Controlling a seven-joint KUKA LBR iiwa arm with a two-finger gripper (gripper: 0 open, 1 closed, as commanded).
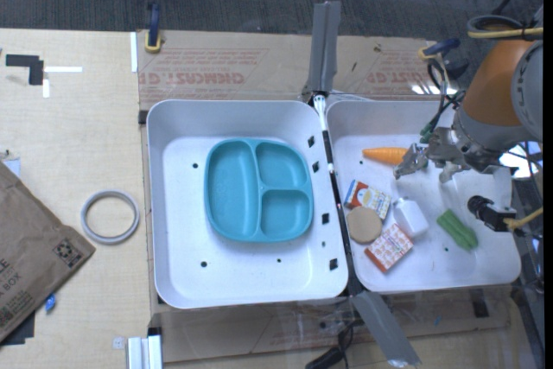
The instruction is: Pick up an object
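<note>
R bin (484, 272) crowded – L bin's tray (258, 189) central.

The tool (429, 165) hovers over the right bin (492, 268) beside a carrot (385, 155).

Bright, even overhead light; soft shadows, sharp focus throughout.

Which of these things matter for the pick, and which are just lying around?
For the job: pincer; right bin holding carrot, green piece, round biscuit, red packet, small carton, white block.

Lying about: blue divided plate in left bin, tape ring, cardboard box.
</note>
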